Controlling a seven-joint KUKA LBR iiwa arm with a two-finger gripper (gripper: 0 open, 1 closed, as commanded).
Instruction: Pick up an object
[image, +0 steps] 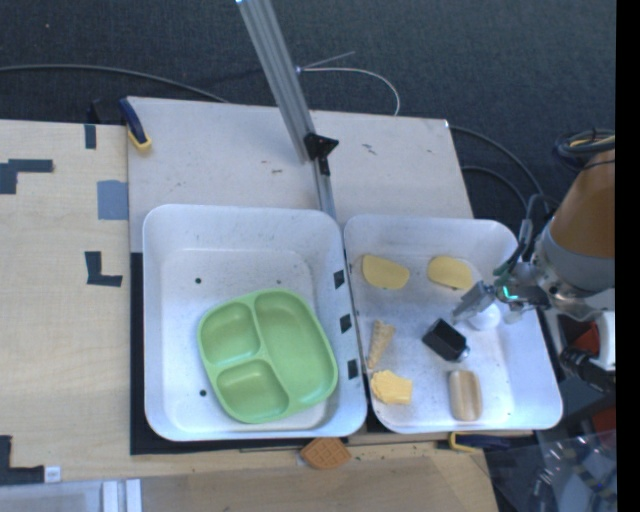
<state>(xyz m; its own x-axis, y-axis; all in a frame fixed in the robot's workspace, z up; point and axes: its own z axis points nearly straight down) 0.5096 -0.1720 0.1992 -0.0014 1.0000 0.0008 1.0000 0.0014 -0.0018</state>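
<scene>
So two shallow white bins are sitting side by side on the table (230, 150), touching along their inner edges. The left bin (160, 300) is holding a green three-compartment plastic plate (266, 354), sitting toward its near side. The right bin (530, 390) is carrying the rest: two yellow oval pieces (385, 272) lying next to each other along the far side, a small black block (445, 340) sitting in the middle, a tan stick (379, 344) lying left of it by the wall, a yellow chunk (391, 387) just in front of that stick, and a beige roll (464, 394) sitting near the front right. The pincer (487, 303) is hanging just right of the block.
</scene>
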